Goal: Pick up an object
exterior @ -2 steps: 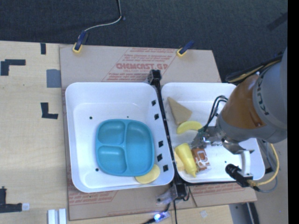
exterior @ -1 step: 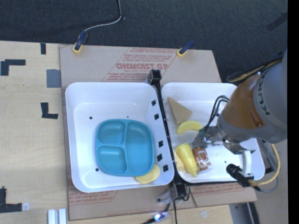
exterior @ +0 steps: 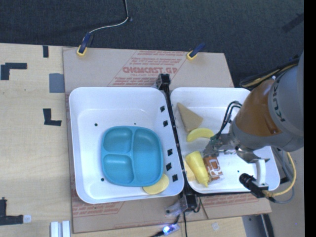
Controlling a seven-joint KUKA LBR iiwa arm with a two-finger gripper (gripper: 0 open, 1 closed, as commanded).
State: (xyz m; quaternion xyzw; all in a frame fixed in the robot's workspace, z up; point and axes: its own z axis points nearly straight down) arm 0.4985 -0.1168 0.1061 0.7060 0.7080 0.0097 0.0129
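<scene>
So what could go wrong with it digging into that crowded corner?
The gripper sits low among a tight cluster: a yellow bottle, a brown packet and a banana slice. It might nudge them apart instead of catching one, or pinch two together. The bottle also lies near the bin wall, leaving little room.

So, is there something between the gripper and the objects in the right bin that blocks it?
Nothing visible blocks it. The gripper is already low in the right bin, right above the brown packet, with the yellow bottle and the banana piece beside it.
</scene>
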